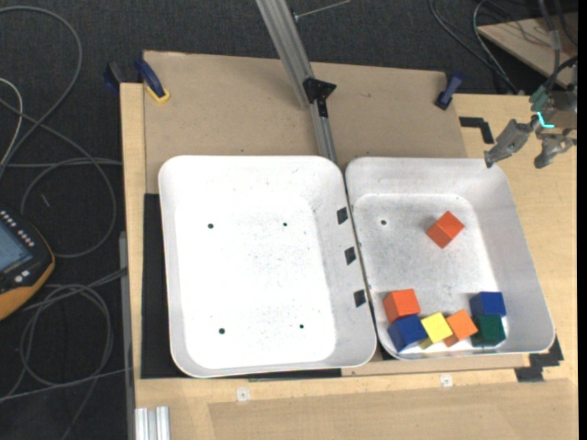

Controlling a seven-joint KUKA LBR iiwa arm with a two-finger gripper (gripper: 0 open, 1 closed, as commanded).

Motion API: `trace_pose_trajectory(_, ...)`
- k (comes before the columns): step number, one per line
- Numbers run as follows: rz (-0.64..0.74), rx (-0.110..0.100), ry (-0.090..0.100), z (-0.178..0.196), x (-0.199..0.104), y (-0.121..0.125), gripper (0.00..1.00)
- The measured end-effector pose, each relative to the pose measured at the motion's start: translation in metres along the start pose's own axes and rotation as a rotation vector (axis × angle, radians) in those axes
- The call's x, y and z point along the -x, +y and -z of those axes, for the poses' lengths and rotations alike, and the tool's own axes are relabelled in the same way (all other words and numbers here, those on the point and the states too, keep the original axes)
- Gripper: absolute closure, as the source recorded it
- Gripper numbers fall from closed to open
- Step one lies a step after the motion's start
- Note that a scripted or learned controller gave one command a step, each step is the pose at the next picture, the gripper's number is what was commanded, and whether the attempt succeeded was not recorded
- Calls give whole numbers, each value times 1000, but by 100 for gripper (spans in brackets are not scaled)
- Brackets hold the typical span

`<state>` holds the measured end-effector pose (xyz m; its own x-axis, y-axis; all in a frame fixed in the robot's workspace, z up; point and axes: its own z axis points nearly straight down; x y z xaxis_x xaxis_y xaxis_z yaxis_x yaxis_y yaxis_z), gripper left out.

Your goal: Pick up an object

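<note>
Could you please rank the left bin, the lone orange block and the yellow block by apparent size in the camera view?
1. Left bin, by far the largest.
2. Lone orange block and yellow block look much alike, so I won't rank them.

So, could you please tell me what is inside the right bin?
The right bin holds a lone orange block and a front cluster: orange, yellow, blue and green blocks. Anything beneath the cluster is hidden.

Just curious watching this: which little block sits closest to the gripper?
The lone orange block, apart from the cluster along the right bin's front edge, lies nearest the gripper.
</note>
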<state>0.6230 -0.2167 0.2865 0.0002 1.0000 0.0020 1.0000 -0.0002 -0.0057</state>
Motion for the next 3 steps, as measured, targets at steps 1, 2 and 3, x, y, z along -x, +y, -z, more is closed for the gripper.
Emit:
trace_pose_trajectory(1, 2, 4, -2, 3, 0, 1, 0)
trace_pose_trajectory(2, 3, 0, 0, -57, -5, 7, 0)
trace_pose_trajectory(3, 1, -1, 0, -120, -4, 9, 0)
